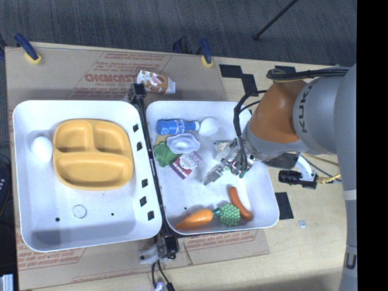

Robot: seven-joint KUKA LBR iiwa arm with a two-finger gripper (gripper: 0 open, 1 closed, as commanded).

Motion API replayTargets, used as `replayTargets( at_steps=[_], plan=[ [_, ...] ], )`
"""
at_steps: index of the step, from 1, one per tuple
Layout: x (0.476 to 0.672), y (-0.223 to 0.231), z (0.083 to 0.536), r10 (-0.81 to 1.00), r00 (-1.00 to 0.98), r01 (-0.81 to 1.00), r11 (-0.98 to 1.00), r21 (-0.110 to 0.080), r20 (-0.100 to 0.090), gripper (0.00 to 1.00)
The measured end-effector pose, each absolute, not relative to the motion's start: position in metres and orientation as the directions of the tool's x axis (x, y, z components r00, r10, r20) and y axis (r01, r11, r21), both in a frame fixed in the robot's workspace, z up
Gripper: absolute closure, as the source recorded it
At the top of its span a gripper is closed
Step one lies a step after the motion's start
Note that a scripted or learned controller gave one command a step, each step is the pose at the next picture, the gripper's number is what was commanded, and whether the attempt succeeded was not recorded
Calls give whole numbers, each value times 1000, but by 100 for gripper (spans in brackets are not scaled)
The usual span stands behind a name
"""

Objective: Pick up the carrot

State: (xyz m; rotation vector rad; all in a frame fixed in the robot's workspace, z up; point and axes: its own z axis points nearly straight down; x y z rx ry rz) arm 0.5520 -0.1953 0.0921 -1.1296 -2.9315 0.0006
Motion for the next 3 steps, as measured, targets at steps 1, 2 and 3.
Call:
replayTargets(
  at_steps=[1, 2, 3],
  plan=[
    [481, -160, 92, 684, -730, 684, 730, 0, 2, 0],
    [495, -93, 91, 442, -897, 442, 897, -1, 4, 0],
    [550, -133, 130, 411, -912, 411, 912, 0, -1, 0]
  ],
)
